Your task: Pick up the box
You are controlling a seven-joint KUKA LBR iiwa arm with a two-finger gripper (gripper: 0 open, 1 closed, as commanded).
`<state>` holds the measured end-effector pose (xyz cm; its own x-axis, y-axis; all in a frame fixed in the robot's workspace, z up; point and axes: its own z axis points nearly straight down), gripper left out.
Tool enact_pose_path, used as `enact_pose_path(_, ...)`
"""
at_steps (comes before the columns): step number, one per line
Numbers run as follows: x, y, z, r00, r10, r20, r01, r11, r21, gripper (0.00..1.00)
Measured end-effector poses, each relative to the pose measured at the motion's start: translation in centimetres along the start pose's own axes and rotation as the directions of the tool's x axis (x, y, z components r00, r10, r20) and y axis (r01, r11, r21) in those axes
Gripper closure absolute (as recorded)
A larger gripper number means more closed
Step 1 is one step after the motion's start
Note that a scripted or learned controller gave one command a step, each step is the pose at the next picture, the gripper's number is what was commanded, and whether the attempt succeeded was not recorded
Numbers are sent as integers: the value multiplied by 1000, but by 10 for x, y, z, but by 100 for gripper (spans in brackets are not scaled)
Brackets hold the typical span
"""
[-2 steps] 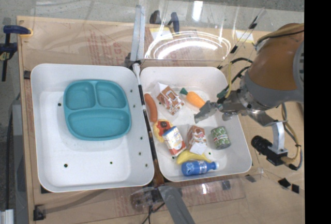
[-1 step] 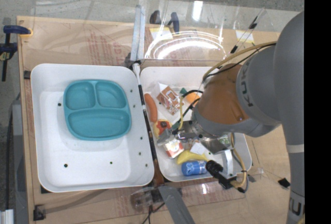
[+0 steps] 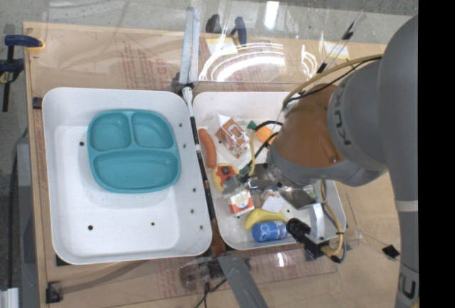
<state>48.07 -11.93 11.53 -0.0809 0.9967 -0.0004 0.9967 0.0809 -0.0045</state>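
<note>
The arm (image 3: pixel 384 114) comes in from 3 o'clock, grey with its orange band bent low over the right bin (image 3: pixel 213 228). The left bin (image 3: pixel 64 157) sits touching it at 9 o'clock and bears a teal plate (image 3: pixel 133 150) with three wells, lying flat in the bin's upper half.

The gripper (image 3: pixel 257 184) hangs over the middle of the right bin, just above the heap of small things. How wide it stands, and whether it has hold of anything, cannot be told: the wrist covers it.

The box (image 3: pixel 232 136), small, with a red-and-white printed face, lies at about 11 o'clock from the gripper, near it but apart, tilted on its side.

A sausage (image 3: pixel 207 146) lies at 9 o'clock of the box, along the bin's left wall. A blue can (image 3: pixel 269 231) rests on its side at 6 o'clock of the gripper, by the near wall, with a banana (image 3: pixel 263 216) touching it just above. An orange ball (image 3: pixel 264 134) shows at 3 o'clock of the box, half hidden by the wrist. A small red-and-white packet (image 3: pixel 240 203) lies at 7 o'clock of the gripper.
</note>
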Motion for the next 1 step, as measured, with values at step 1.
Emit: enact_pose_path(1,18,26,-97,999,48,0,-48,999,-4,100)
